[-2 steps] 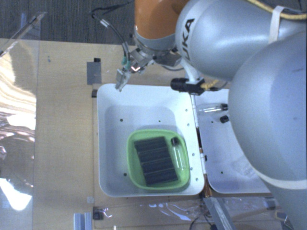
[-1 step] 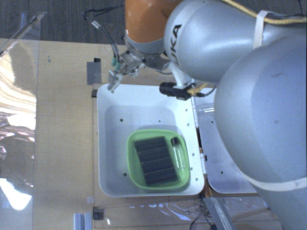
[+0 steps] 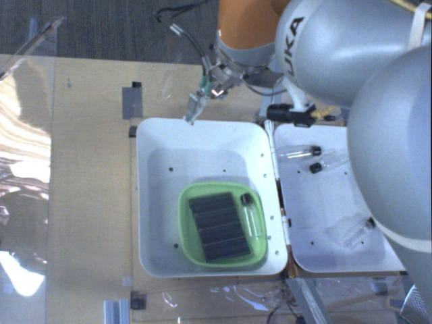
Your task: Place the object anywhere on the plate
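Left bin point(image 3: 155, 201): shallow, white, holding a green plate point(image 3: 185, 238) set toward its near right part. On the plate: a dark ribbed rectangular object point(image 3: 217, 227) lying flat and slightly askew, covering most of the plate's middle; beside it, along the plate's right edge, a clear tube with a dark cap point(image 3: 250, 211), the cap at the far end. Right bin point(image 3: 324, 248): white, just beside the left one, holding two clear tubes with dark caps point(image 3: 307, 159) near its far left corner and a further clear tube point(image 3: 351, 229) toward its near right side. Arm: grey with an orange band, entering from the right and crossing over the right bin. Gripper point(image 3: 192, 115): poised above the far rim of the left bin, well apart from the plate; whether its tips are parted or closed cannot be told, and nothing is seen between them.
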Controlling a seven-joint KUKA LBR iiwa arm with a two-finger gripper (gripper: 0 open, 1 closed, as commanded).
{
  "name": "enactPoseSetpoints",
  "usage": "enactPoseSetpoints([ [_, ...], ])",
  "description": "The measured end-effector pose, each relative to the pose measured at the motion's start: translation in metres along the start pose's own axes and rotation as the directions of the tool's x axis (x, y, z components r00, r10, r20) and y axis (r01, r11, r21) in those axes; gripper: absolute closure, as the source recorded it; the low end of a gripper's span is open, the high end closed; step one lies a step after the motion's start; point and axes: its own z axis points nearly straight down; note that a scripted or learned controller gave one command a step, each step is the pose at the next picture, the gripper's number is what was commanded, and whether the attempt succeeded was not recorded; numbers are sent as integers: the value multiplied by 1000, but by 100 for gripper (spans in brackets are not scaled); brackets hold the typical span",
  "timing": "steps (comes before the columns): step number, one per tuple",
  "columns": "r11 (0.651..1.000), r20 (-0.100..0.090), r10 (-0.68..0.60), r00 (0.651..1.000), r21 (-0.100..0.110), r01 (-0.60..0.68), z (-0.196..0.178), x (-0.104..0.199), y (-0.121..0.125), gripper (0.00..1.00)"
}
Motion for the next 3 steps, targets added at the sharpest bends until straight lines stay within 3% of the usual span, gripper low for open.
enactPoseSetpoints([
  [1, 995, -1, -100, 995, -2, 100, -9, 48, 35, 0],
  [2, 972, -2, -234, 972, 0, 234, 0, 53, 37, 0],
  [3, 924, 1, -383, 924, -2, 383, -39, 14, 1, 0],
])
